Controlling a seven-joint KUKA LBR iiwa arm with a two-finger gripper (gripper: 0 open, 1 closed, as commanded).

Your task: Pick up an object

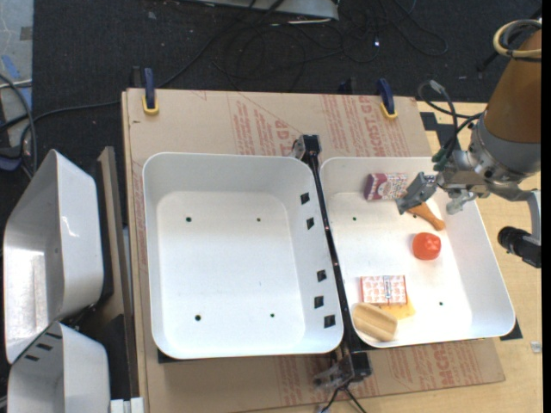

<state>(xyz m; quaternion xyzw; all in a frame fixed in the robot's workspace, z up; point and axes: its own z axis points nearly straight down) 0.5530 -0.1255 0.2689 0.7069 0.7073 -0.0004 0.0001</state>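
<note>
1. The orange piece point(428, 216) is the thing in play. It sits up in the right bin point(482, 274), near the far right side, and it looks like a carrot-ish toy, long and slanted. One end pokes out toward the tomato, the other end is tucked under the gripper.

2. The gripper point(419, 194) is right on top of that upper end. It seems to be pinching the orange piece, but honestly the fingers blur into the grey metal and it's impossible to tell if they're spread or closed. No clear sight of the piece sitting between them.

3. Can't tell either if the orange piece is off the floor of the bin or just lying there with the gripper over it.

4. So progress-wise: the arm point(516, 101) is at an object, that part's done. An actual lift isn't shown. I'd call it mid-grab at best.

5. Other stuff in the right bin: a red tomato point(426, 246) just below the orange piece, a purple-and-white packet point(384, 186) to the gripper's left, a red-and-white box point(383, 289) nearer the front, and a tan roll point(375, 321) touching that box at the front edge.

6. The left bin point(164, 231) sits alongside, across the black divider.
</note>
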